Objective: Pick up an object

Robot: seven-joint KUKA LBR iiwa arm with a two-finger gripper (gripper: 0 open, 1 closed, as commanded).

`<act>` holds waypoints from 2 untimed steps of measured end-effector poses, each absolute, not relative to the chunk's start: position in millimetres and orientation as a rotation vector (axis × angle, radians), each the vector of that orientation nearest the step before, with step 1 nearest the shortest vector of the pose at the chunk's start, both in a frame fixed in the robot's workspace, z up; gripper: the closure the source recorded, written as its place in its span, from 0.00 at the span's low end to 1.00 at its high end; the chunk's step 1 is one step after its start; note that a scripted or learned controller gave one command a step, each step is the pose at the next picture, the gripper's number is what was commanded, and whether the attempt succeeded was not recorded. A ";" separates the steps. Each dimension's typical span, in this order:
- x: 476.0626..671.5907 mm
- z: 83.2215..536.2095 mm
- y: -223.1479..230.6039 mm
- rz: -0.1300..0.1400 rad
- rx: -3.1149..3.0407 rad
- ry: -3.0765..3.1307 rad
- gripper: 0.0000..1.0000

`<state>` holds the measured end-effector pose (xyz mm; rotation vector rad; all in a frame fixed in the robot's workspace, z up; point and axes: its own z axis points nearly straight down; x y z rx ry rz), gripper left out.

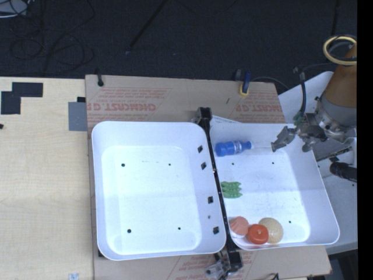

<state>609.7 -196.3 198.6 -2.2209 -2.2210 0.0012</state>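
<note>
Over the right bin's [303, 185] top right edge hangs the gripper [294, 136] with fingers spread apart and holding nothing, while the blue bottle [232, 148] lies near, maybe touching the bin's back wall.

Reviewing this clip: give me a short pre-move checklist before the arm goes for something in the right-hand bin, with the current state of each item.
1. Targets present in the right bin: blue bottle, green item, red round piece in the near corner cluster: ok.
2. Gripper above the bin's far edge, holding nothing: ok.
3. Finger opening: cannot tell.
4. Bottle lies apart from other items: ok.
5. Red piece touches its neighbours and the wall: not ok for a clean grasp.
</note>
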 end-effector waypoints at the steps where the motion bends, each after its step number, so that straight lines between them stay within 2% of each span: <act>1: 561.8 154.1 -213.9 0.007 -2.219 -2.213 0.00; 2: 618.2 287.9 -213.7 -0.011 -2.228 -2.236 0.00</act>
